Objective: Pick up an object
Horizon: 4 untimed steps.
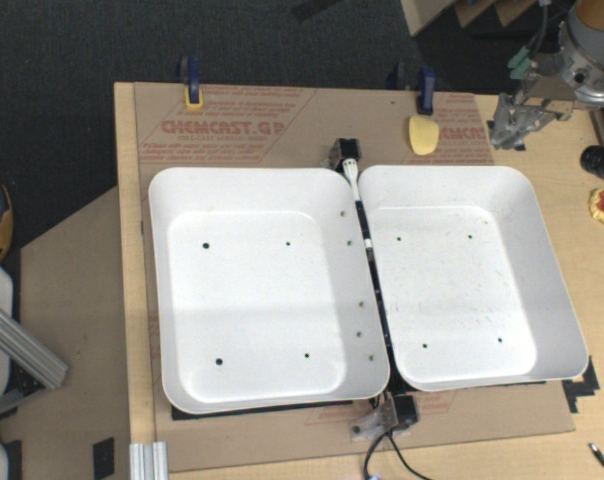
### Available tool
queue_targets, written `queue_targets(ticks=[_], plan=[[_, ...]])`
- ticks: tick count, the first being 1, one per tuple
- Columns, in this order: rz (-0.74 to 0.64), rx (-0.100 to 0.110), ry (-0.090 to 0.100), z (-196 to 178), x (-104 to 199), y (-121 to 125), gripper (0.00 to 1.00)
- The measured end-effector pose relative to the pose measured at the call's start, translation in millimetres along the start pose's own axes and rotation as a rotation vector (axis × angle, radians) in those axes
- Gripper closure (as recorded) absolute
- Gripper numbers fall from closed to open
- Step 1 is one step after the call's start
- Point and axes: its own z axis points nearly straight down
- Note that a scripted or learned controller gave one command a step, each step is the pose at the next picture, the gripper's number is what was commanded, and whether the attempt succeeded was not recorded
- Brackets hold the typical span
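gripper beyond right bin; yellow object beside clamp

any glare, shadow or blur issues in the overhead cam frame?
Camera view: the left bin has an even shadow band across its lower half; the right bin is lit evenly, its floor finely speckled; neither white surface looks blown out; the gripper at the upper right looks soft and small, its detail hard to read; bench print stays legible.
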Motion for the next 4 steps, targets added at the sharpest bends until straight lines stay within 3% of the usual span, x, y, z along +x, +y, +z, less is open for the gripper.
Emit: queue_targets(ticks=[1,2,3,4], plan=[[-0.027,0.012,0.013,54.2,124.6,19.7,1.00],[-0.020,0.006,0.010,28.5,139.5,-5.3,1.00],[-0.026,0.014,0.012,97.9,243.5,9.1,1.00],[-0.007,-0.008,0.004,-0.3,139.5,14.3,1.00]])
